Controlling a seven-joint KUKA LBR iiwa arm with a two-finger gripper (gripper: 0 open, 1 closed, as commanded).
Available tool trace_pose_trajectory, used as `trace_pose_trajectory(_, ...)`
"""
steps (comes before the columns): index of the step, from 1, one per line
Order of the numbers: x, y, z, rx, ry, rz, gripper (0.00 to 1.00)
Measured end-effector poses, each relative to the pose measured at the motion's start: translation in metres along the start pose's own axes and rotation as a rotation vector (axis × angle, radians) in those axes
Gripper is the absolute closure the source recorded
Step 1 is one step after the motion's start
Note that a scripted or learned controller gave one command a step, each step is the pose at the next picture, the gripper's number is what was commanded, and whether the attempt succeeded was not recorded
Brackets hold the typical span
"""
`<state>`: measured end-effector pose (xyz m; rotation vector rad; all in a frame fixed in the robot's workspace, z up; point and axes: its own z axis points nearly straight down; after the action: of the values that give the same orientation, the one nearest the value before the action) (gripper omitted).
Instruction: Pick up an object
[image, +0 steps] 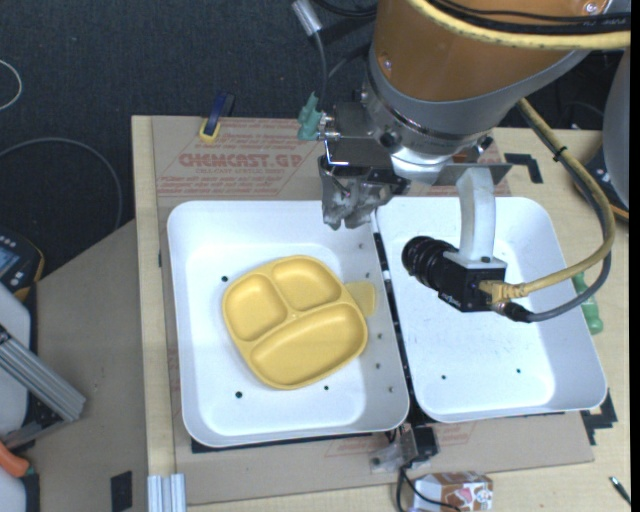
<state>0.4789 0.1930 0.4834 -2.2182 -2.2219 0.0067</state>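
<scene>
Red "CHEMCAST GP" printed on board (240, 160). Yellow divided plate (293, 320) in left bin (205, 400), near gripper (350, 208), apart. Gripper opening: cannot tell.

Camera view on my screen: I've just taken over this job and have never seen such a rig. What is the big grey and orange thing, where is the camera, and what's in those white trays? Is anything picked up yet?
You are looking down at a slant from one fixed camera above the bench. The large grey and orange shape at the top is the robot arm, reaching in from the right. Its gripper hangs over the far right corner of the left bin. In that bin lies a yellow three-compartment plate, flat on the floor and apart from the gripper, so it is not picked up. The right bin sits beside it.
</scene>
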Motion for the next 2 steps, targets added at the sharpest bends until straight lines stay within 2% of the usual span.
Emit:
trace_pose_trajectory(1, 0.000, 0.000, -0.012, -0.005, 0.002, -0.001, 1.00)
trace_pose_trajectory(2, -0.079, 0.000, -0.055, -0.012, 0.002, 0.011, 1.00)
